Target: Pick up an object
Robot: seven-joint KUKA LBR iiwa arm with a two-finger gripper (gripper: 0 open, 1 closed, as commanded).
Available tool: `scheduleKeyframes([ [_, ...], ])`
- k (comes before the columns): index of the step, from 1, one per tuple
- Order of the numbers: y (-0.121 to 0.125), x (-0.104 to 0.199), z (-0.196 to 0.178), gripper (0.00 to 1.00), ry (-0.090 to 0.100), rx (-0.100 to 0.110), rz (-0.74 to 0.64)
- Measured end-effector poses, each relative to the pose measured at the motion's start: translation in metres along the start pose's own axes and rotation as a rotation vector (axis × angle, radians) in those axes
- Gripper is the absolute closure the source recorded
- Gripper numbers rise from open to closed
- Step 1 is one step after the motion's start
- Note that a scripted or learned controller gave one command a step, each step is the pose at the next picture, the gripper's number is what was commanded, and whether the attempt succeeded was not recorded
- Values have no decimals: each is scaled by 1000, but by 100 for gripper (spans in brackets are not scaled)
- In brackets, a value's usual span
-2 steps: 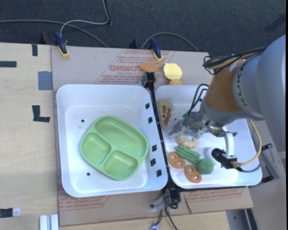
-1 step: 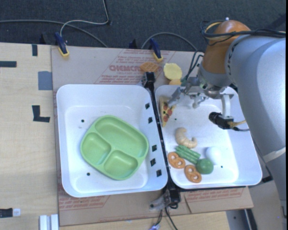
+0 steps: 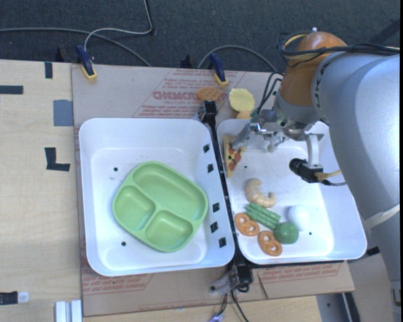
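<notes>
Reaching over the right bin (image 3: 336, 200), with no object yet secured.
You see the gripper (image 3: 245, 141) low at the bin's upper left corner, near a small red-and-yellow piece (image 3: 233, 157); whether it is open or closed cannot be told. Next, you need it centred over that piece before closing.

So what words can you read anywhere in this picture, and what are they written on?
"CHEMCR…", in red capital letters on the brown cardboard sheet under the two white bins; the end of the word is hidden.
A smaller red line beneath it is too blurred to read.
More red print on the cardboard's front edge is too small to read.
</notes>
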State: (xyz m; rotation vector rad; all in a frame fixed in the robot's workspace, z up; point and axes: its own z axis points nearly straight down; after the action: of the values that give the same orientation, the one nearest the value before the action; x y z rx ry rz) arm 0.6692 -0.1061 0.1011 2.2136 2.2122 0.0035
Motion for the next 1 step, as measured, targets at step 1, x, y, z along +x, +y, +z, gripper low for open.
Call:
scheduleKeyframes([
  [1, -66, 4, 13, 0, 3, 6, 0],
])
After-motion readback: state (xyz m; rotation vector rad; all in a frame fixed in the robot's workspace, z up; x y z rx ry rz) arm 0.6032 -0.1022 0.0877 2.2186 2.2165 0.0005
